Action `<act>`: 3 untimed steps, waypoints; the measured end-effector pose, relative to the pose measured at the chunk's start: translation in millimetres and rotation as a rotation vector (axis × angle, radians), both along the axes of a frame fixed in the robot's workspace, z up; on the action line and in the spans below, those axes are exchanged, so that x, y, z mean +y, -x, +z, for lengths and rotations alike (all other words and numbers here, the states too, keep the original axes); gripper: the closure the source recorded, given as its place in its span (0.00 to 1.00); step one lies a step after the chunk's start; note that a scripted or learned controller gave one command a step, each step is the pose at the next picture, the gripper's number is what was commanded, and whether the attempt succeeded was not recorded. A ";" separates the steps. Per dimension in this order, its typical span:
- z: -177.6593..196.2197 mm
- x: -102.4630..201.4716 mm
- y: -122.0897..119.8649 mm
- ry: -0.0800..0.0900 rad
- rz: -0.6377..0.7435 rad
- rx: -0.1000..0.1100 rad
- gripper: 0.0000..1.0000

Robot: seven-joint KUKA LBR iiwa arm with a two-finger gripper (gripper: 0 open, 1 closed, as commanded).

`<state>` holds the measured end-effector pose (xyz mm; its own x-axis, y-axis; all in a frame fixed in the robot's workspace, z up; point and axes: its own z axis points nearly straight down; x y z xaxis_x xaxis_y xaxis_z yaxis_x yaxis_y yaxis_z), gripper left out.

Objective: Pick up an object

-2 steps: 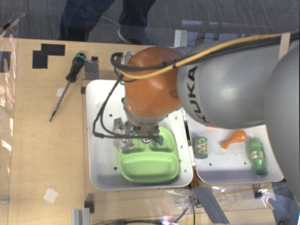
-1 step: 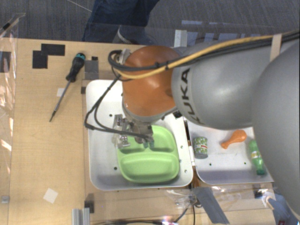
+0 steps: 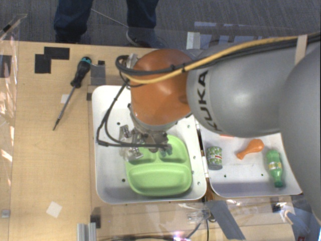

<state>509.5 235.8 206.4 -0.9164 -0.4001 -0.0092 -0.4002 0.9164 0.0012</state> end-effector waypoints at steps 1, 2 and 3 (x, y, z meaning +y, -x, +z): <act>-7.8 0.3 14.3 0.002 0.232 -0.001 1.00; -3.8 0.1 14.2 0.000 -0.002 0.001 1.00; -2.8 0.3 8.4 0.001 0.136 -0.001 1.00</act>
